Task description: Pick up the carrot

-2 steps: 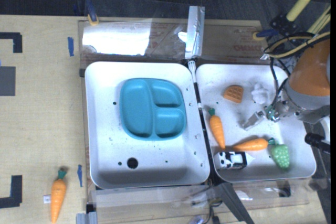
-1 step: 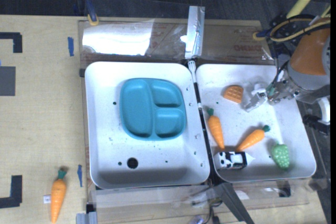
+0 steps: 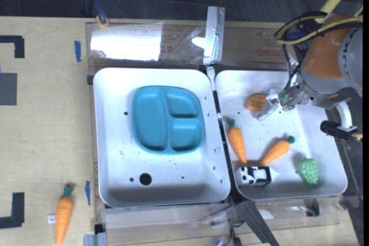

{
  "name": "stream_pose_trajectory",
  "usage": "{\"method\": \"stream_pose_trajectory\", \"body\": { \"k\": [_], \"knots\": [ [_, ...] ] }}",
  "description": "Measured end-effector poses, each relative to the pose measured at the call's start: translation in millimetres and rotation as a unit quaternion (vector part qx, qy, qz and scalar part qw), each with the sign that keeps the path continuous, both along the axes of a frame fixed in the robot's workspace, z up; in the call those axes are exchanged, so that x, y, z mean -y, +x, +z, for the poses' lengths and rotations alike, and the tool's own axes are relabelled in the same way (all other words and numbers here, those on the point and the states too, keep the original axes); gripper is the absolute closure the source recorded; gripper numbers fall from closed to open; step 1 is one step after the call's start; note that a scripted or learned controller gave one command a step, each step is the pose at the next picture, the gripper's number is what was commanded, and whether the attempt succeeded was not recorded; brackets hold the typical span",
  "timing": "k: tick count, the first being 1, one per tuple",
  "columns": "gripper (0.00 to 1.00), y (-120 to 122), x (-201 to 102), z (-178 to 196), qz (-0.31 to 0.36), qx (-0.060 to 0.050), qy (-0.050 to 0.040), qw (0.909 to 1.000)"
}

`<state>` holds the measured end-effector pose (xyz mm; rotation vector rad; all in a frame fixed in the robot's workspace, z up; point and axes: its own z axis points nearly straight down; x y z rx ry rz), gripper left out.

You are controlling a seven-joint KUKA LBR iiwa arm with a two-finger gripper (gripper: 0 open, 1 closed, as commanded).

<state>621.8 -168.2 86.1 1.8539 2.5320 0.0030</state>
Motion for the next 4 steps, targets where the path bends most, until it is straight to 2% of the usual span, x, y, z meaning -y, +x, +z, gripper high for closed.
{"method": "stream_pose_trajectory", "body": {
  "k": [1,2,3,4],
  "knots": [
    [0.0,-66.1,5.5,43.2,-0.018,-0.001,0.0,0.9998],
    [0.0,-69.8,21.1,127.4,-0.085,0.002,-0.0007,0.9964],
    [0.0,-106.6,-18.6,1.3,-0.071,0.001,0.0002,0.9975],
    [1.0,-105.1,-17.9,12.1,-0.072,0.004,-0.0003,0.9974]
  ]
}}
